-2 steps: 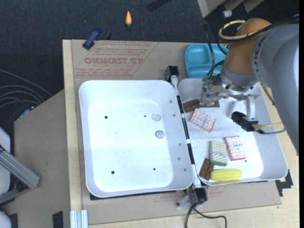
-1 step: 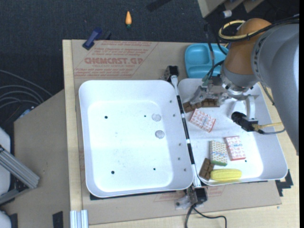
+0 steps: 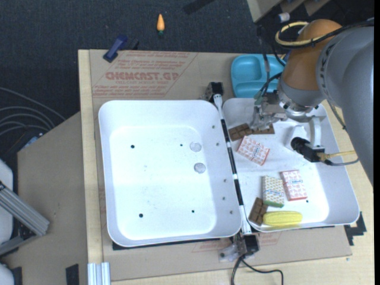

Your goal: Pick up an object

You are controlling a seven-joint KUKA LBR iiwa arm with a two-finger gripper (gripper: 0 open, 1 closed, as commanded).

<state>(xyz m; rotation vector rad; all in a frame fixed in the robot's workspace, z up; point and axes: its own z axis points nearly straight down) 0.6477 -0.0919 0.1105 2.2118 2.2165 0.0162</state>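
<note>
My gripper [image 3: 262, 119] hangs low over the far left part of the right bin [image 3: 341, 203], just above a brown bar [image 3: 265, 130]. A second brown bar [image 3: 239, 132] lies to its left by the bin wall. Nearer the camera lies a pink checkered packet [image 3: 254, 150]. At the front of that bin are a pink box [image 3: 293, 184], a green and white checkered box [image 3: 273, 190], a yellow corn cob [image 3: 282, 219] and a small brown bar [image 3: 256, 209].
The left bin [image 3: 119, 117] holds two small round discs [image 3: 198, 157]. A blue container [image 3: 249, 75] stands behind the right bin. The grey arm with its orange band [image 3: 309, 52] comes in from the upper right.
</note>
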